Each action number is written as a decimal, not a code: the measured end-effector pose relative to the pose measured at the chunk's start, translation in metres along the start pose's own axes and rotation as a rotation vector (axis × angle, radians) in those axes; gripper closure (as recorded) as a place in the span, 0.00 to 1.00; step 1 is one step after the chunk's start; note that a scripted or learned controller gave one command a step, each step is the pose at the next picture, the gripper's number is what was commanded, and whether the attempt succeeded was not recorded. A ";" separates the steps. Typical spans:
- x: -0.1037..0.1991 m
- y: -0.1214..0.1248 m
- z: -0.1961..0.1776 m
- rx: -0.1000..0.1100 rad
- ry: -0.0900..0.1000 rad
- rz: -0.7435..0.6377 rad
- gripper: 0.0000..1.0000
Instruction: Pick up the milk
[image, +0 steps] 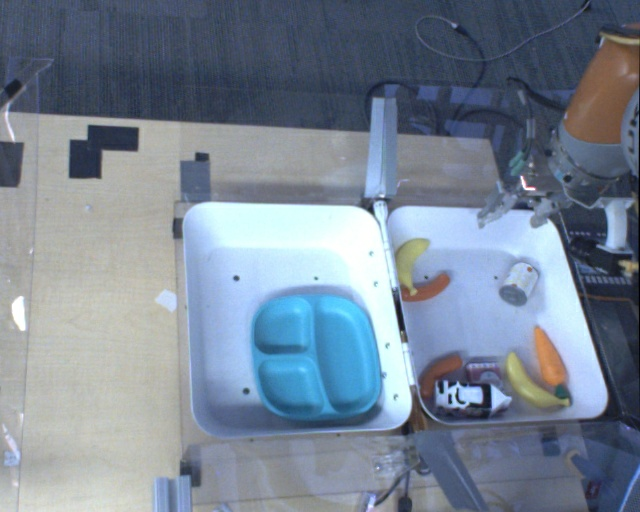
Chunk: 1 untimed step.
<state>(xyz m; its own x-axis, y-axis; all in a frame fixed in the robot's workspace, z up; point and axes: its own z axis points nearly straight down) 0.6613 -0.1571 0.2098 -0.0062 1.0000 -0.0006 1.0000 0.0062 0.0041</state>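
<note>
The milk (472, 397) is lying untouched at the near edge of the right bin (590, 330), beside a banana (532, 382), while the gripper (518, 208) is being held well apart over the far rim, fingers spread and empty, the grasp not yet begun.

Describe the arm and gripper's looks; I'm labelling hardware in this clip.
The arm has a broad orange band above a grey wrist. Dark cables run beside it. The gripper has two thin pale metal fingers, with a small reddish light above them.
</note>
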 end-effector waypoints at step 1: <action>-0.039 -0.121 0.117 0.000 0.000 0.232 0.00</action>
<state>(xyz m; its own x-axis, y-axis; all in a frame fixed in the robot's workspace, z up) 0.5412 -0.1965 0.0924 0.2239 0.9746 0.0005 0.9746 -0.2239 0.0040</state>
